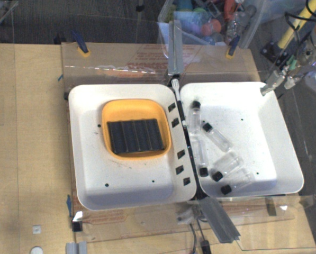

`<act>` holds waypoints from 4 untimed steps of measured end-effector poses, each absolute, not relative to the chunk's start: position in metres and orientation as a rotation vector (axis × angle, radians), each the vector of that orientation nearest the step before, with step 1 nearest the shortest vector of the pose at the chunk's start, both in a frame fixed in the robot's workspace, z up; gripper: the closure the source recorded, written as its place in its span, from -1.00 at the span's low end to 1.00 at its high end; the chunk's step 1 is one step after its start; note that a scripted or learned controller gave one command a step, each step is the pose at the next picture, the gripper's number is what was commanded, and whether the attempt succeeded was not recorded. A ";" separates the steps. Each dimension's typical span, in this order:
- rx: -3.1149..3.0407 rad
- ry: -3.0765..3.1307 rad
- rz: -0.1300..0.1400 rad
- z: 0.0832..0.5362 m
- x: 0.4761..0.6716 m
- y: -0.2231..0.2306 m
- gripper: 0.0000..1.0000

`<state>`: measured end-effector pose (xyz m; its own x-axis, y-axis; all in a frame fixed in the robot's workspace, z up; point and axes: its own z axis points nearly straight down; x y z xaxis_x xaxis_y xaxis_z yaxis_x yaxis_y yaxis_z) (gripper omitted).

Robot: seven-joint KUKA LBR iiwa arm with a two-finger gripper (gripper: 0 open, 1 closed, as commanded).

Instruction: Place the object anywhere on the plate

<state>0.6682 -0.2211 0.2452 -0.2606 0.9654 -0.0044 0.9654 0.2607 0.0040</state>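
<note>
Up at the right bin's [285, 157] far corner, the gripper [271, 84] hangs over the rim; whether it is open or carrying anything cannot be told. Well away from it, toward the centre divider, lie several clear vials [217, 140] with black caps. Farther off sits the orange plate [135, 127], already bearing a dark ribbed block [135, 136]. Being clear, round and crowded together, the vials could roll or slip from a pinch.

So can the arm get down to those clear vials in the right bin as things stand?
Probably yes. The clear vials lie uncovered in the right bin, with nothing above them, and the gripper sits at that bin's far right corner.
</note>
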 end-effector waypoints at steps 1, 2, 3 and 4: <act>1.707 2.635 0.000 0.243 0.668 -0.221 -1.00; 1.686 2.650 -0.001 0.238 0.668 -0.221 -1.00; 1.517 2.749 0.000 0.237 0.668 -0.221 -1.00; 1.015 2.971 0.002 0.231 0.668 -0.222 -1.00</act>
<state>0.6678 -0.2220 0.2311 -0.7908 0.6121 -0.0015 0.6121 0.7908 0.0021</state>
